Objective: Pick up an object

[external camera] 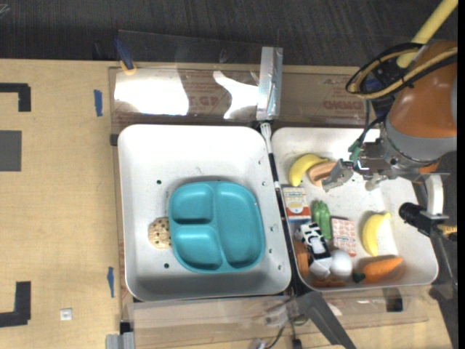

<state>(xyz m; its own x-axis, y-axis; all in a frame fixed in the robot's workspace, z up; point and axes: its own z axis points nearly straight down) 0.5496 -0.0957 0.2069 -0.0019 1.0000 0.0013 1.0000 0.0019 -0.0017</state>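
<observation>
My gripper (355,178) hangs over the upper part of the right bin (421,275), its two fingers spread open with bare bin floor between them. Its left fingertip (336,179) is just right of a tan bun-like piece (320,171) and a yellow banana (300,168). Lower in the bin lie a small carton (294,201), a green item (321,221), a pink packet (344,233), a second banana (374,233), an orange carrot (378,267), a white egg (340,265) and a black-and-white toy (313,239).
The left bin (138,151) holds a teal divided plate (216,224) with a cookie (159,233) at its left side. A metal divider (269,86) stands behind the bins. The arm's orange band (425,107) and cables loom over the right bin's far corner.
</observation>
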